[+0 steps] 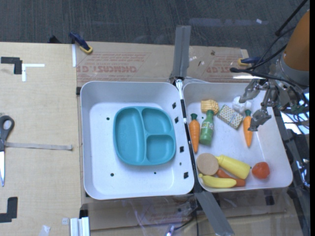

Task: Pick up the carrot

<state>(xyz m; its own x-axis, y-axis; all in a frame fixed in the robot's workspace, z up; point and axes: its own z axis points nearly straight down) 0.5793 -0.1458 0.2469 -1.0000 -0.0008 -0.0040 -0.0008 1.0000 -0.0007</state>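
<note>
Two carrots lie in the right bin [280,146]. One carrot [194,133] rests along the bin's left wall, green top pointing away from me, right beside a green bottle [206,128]. The other carrot [247,132] lies toward the right side of the bin, also with its top at the far end. My gripper [254,114] hangs over that right-hand carrot, its metal tip touching or just overlapping the carrot's upper right edge. Whether the carrot is gripped cannot be made out from here.
The right bin also holds a corn cob [209,105], a cracker-like block [229,116], a tomato [261,169], a yellow bottle [233,166], a banana [219,182] and a round tan disc [207,163]. A teal divided plate [144,135] sits in the left bin [93,146]. Scissors [4,132] lie at far left.
</note>
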